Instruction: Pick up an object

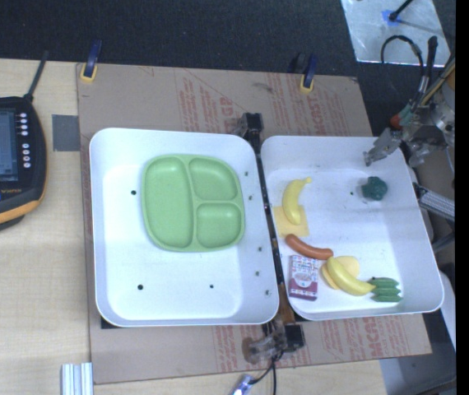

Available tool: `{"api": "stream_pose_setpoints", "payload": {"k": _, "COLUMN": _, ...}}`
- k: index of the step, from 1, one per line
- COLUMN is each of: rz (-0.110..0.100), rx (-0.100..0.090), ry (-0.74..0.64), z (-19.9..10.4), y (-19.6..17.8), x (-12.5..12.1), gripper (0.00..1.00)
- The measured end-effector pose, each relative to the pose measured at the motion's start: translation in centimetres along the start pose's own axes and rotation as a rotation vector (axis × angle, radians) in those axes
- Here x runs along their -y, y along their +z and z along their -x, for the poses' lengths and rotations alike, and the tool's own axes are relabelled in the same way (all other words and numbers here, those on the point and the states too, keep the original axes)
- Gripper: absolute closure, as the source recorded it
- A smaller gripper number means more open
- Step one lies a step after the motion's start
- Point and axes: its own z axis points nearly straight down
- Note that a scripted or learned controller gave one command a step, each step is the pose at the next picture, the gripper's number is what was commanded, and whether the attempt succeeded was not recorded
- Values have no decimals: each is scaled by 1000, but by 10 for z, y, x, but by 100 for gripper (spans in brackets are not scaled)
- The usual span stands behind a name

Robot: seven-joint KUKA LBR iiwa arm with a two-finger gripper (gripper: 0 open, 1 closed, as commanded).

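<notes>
So the two shallow white bins sit side by side on a brown cardboard sheet (218,97). I'll use the right bin (399,237) as the reference for everything.

Inside it: a small dark green round lump (374,188) sits toward the far right corner, well apart from the rest. A yellow plastic banana (294,197) lies near the left wall, toward the far side, with a pale yellow flat piece (284,219) touching it just nearer the camera. A red-orange toy sausage (308,248) lies just in front of those. At the near edge there's a small red and white packet (303,277) by the left wall, then a second yellow banana-shaped toy (345,276) right beside it, and a green pod-like toy (385,289) touching that one's right end.

The gripper (380,152) hangs over the right bin's far right corner, just beyond the dark green lump, nothing between its fingers that I can see. Honestly can't tell whether it's apart or together.

The left bin (111,220) holds a light green divided plastic plate (192,202).
</notes>
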Motion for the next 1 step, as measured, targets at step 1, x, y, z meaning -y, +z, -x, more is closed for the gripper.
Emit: {"api": "stream_pose_setpoints", "payload": {"k": 1, "rz": 11, "rx": 1, "ry": 0, "z": -96, "y": 120, "x": -11, "gripper": 0}}
